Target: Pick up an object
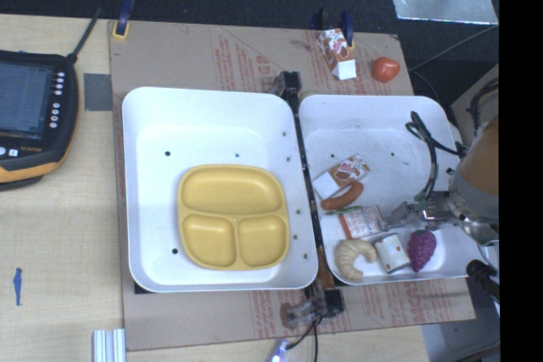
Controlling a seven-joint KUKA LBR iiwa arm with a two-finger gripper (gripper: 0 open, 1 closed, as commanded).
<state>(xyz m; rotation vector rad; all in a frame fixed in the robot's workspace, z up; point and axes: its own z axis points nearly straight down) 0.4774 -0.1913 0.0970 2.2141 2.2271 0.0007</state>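
Gripper (405, 216) at 3 o'clock in right bin (373, 110), can't tell its state. Purple grapes (422, 247) at 5 o'clock near it: light, stiff plastic, bumpy w/ decent grip; pinch across mid-body

Left bin (144, 182): a yellow divided tray (232, 214) occupies the centre and lower floor. The upper floor and the strip along the left wall are open.

Right bin (373, 119): the upper half is largely open floor. The lower half is crowded. A small carton (342, 175), sausage (341, 197), red packet (362, 222), croissant (354, 257), white cylinder (392, 253) and purple grapes (422, 247) lie close together, with narrow gaps between them. The arm (475, 182) and its black cable (424, 140) block the right side.
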